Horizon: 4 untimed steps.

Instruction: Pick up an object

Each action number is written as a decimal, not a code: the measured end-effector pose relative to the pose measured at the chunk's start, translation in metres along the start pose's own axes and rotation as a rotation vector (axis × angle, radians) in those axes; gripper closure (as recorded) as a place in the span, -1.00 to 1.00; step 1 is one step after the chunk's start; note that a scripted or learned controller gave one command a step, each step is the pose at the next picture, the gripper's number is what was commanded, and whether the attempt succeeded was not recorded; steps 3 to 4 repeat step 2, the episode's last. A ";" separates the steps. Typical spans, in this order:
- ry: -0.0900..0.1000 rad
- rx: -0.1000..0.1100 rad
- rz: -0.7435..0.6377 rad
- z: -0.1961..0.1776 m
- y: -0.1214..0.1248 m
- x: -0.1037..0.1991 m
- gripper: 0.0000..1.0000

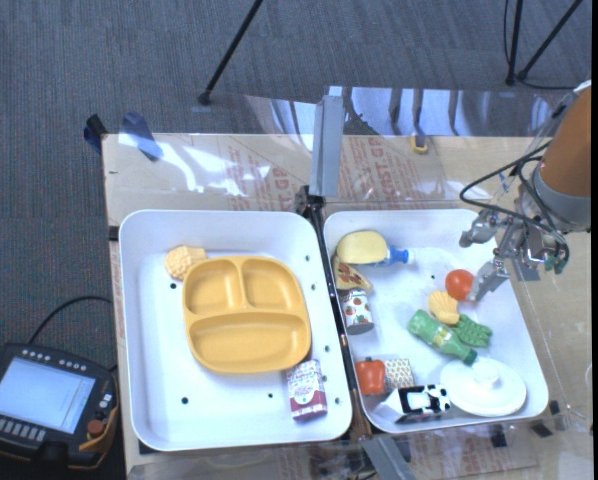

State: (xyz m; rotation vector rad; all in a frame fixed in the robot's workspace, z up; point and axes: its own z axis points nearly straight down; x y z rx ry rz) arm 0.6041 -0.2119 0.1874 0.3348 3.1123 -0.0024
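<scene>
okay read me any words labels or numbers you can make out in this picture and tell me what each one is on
Red print on the clear sheet behind the bins: large letters, seen reversed and at a slant, not readable for certain.
Small carton in the left bin: red label, print too small to read.
Small can in the right bin: label too blurred to read.
Handheld screen at lower left: nothing legible.

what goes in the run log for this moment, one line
arm: over right bin | gripper: beside tomato, nothing held | left bin: yellow tray | pick: not yet done
</scene>
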 end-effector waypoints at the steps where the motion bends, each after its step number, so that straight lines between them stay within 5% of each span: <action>1: 0.018 -0.003 0.034 0.102 0.029 0.070 -1.00; 2: -0.006 0.002 0.001 -0.056 -0.006 0.025 -1.00; 4: -0.006 0.002 0.001 -0.056 -0.006 0.025 -1.00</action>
